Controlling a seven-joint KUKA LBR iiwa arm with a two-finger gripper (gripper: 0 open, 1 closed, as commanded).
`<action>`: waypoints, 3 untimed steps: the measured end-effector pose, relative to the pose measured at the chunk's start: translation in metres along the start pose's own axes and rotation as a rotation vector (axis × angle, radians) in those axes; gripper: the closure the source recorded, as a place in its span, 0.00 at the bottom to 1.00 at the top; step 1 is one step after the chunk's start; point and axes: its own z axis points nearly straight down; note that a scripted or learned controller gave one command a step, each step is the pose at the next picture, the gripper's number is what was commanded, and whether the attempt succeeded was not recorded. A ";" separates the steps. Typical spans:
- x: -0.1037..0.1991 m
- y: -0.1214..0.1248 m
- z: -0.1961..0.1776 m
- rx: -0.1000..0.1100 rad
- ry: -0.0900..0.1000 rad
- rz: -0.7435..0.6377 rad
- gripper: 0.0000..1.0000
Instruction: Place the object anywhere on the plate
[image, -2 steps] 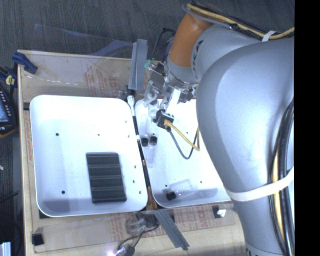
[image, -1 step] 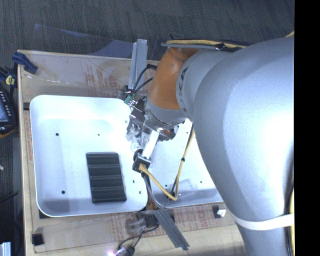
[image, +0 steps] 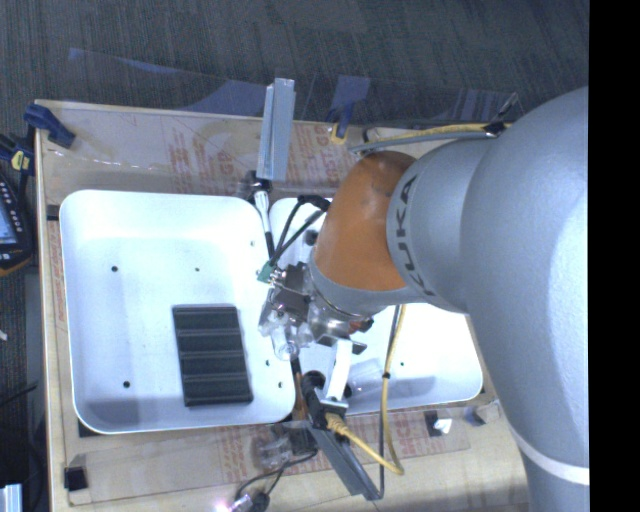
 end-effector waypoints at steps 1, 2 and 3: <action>0.051 -0.020 -0.084 -0.004 0.001 -0.212 1.00; 0.174 0.012 -0.165 -0.006 0.002 -0.434 1.00; 0.204 0.059 -0.091 0.000 -0.003 -0.342 1.00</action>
